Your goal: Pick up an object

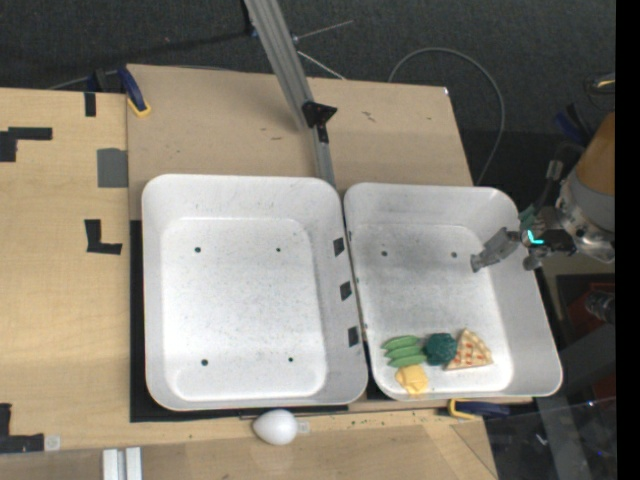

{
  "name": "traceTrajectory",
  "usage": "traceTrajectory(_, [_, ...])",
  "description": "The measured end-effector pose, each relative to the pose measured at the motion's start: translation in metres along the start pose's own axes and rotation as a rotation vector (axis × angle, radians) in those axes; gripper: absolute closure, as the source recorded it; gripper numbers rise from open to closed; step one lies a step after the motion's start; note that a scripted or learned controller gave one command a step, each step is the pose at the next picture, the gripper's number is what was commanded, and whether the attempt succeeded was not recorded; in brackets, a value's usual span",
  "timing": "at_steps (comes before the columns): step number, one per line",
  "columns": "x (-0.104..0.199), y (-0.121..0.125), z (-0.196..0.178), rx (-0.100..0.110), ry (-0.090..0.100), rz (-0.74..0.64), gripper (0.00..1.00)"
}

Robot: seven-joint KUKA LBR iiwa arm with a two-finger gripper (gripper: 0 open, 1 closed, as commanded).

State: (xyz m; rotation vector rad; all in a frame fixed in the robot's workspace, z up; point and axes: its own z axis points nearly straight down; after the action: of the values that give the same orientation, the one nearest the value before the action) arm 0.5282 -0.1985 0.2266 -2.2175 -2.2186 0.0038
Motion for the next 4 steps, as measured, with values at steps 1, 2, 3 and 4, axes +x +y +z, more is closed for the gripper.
traceTrajectory(1, [0.0, 0.001, -0.002, -0.004, -0.001, -0.001, 0.0])
traceTrajectory(2, [0.002, 0.0, 0.041, 0.0, -0.001, 0.0, 0.0])
traceTrajectory(3, [0.003, 0.004, 0.105, 0.003, 0.0, -0.001, 0.0])
traceTrajectory(4, [0.003, 0.004, 0.139, -0.004, -0.003, 0.0, 0.0])
